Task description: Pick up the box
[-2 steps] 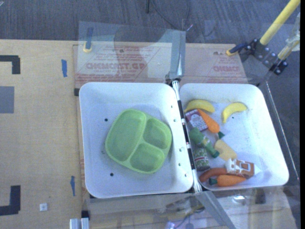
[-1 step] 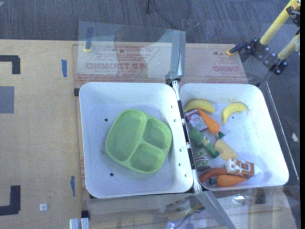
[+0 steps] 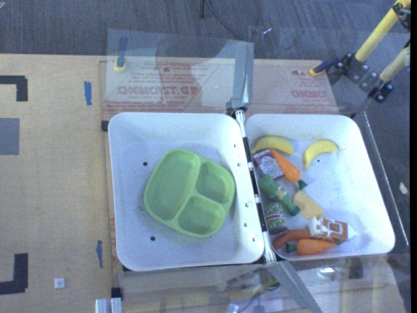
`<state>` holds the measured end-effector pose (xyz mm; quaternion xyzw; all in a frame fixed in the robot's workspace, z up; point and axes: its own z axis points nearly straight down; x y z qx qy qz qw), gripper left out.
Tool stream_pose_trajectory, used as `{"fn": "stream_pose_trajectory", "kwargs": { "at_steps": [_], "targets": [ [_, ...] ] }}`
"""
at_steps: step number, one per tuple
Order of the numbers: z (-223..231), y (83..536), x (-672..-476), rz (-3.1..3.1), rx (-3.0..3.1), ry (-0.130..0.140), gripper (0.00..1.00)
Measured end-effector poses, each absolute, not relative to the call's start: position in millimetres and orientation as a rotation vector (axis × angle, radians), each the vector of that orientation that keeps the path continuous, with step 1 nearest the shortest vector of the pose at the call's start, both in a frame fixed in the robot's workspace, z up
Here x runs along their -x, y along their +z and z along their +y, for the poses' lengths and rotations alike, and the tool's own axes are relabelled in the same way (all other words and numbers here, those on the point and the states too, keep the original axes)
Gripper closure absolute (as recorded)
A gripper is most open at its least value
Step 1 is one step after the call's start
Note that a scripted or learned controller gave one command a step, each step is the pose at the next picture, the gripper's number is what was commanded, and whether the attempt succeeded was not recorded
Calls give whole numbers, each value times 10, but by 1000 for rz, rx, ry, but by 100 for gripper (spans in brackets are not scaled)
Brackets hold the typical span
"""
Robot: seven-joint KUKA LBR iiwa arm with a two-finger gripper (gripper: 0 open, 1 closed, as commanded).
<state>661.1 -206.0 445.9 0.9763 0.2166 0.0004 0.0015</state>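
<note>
A small orange and white box (image 3: 328, 227) lies in the right bin (image 3: 365, 175), near that bin's front right. A dark red packet-like box (image 3: 267, 164) rests by the right bin's left wall, beside an orange carrot (image 3: 286, 165). Both lie among several toy foods.
The right bin also holds two yellow bananas (image 3: 272, 143) (image 3: 320, 150), a green bottle (image 3: 269, 187), a dark green bottle (image 3: 276, 215), a pale yellow piece (image 3: 307, 205), a second carrot (image 3: 316, 246) and a red piece (image 3: 290, 237). A green divided plate (image 3: 189, 192) sits in the left bin (image 3: 130, 149).
</note>
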Motion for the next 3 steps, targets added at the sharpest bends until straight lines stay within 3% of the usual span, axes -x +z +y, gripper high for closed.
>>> {"fn": "stream_pose_trajectory", "kwargs": {
  "at_steps": [1, 2, 3],
  "targets": [
    [-2023, 4563, -6627, 691, -3061, 2, 100],
    [-1843, 3183, -6391, 373, -3122, -3, 100],
    [-2226, 4355, -6449, 514, -3099, 0, 100]
  ]
}}
